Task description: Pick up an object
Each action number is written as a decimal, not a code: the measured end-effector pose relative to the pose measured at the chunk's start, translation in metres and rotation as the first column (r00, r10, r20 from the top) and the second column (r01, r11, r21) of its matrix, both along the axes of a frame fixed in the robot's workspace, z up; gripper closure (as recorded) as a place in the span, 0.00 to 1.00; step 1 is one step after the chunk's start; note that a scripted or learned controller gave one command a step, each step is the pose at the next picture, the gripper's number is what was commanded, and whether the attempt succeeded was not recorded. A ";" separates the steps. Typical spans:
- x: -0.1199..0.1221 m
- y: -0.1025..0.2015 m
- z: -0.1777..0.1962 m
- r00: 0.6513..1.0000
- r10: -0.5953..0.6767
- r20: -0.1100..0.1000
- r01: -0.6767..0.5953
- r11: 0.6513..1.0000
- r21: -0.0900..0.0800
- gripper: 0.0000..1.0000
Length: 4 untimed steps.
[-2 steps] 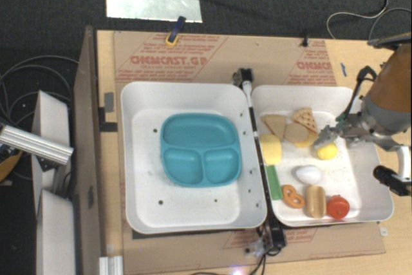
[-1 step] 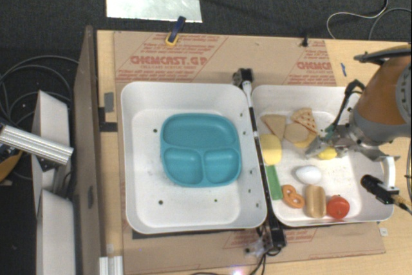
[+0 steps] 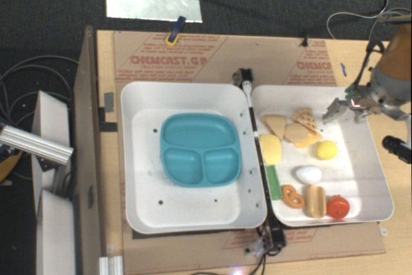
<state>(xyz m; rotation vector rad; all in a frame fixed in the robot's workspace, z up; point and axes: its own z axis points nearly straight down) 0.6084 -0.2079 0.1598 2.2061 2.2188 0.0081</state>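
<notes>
Roughly upright hot dog bun (image 3: 315, 200), long axis near-to-far, gripper (image 3: 351, 106) apart

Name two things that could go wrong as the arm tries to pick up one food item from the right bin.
The toast pieces overlap in a heap, so the hand may catch two or none. The egg and lemon are round and may roll away when touched.

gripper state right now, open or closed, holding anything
Gripper: cannot be told whether open or closed at this size; nothing visibly held. It hovers over the upper right of the right bin, beside the waffle piece.
</notes>
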 end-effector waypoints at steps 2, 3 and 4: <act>-0.049 0.025 -0.076 1.000 -0.003 -0.014 0.003 1.000 0.006 0.00; -0.007 0.000 -0.053 1.000 0.000 -0.005 0.000 1.000 0.002 0.00; -0.044 0.050 -0.077 1.000 0.001 -0.016 0.000 1.000 0.008 0.00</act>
